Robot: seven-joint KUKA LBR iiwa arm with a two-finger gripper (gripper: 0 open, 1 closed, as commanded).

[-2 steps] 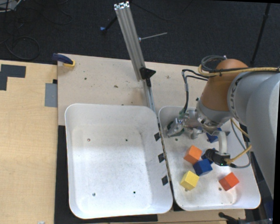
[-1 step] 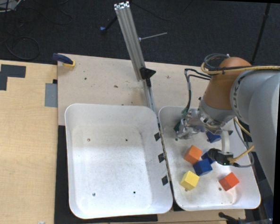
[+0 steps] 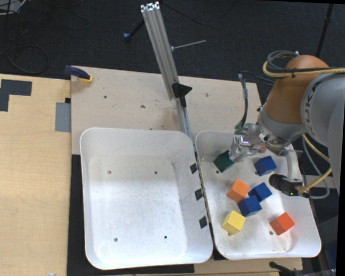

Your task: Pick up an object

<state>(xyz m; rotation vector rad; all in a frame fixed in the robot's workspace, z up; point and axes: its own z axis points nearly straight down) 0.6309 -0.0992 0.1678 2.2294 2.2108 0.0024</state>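
Wooden bench (image 3: 24, 172), two white bins (image 3: 97, 217), dark floor (image 3: 63, 23)

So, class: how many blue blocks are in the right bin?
3: one blue block near the arm, two touching mid-bin. The arm may hide others.

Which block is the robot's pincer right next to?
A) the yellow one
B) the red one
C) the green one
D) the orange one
C: the pincer sits right at the green block near the top left of the right bin, while the yellow block, red block and orange block lie further down the bin.
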